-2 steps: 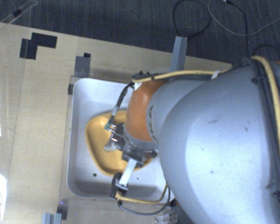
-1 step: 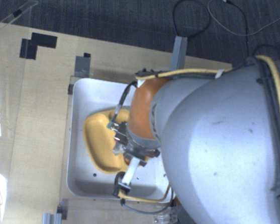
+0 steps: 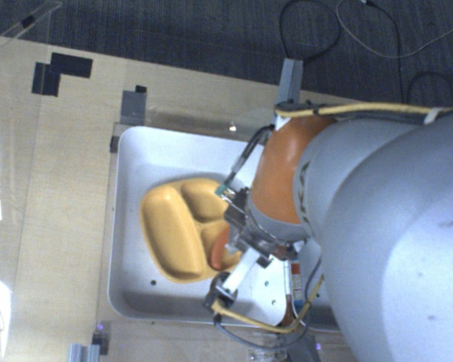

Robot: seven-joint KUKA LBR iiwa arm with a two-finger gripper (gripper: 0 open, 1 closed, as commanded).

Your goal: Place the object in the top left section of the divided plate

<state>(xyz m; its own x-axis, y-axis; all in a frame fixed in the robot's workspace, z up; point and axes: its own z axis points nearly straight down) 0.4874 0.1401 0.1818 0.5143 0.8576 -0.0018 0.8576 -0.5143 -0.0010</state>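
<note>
A big grey arm [image 3: 397, 263] with an orange band comes in from the right and covers much of the view. At its end the claw [image 3: 240, 237] hangs low over the right side of a yellow plate [image 3: 172, 235]. The wrist hides the claw from above, so I cannot tell if it is open or closed.

The yellow plate lies in 1 white bin [image 3: 129, 205] on the pale wood table [image 3: 58, 221]. The plate has soft, round walls that split it into parts. 1 big part is on the left and runs down to the bottom. A smaller part is at the top. The rest of the plate is hidden by the arm.

A small orange thing [image 3: 217, 254] peeks out at the right side of the plate, right under the claw. It sits just beside the wall of the big part. Most of it is hidden, so I cannot tell its shape or if the claw is touching it.

Black marks [image 3: 60, 71] are on the table at the top left. A thin cable [image 3: 310, 31] curls on the dark floor [image 3: 150, 3] behind the table.
</note>
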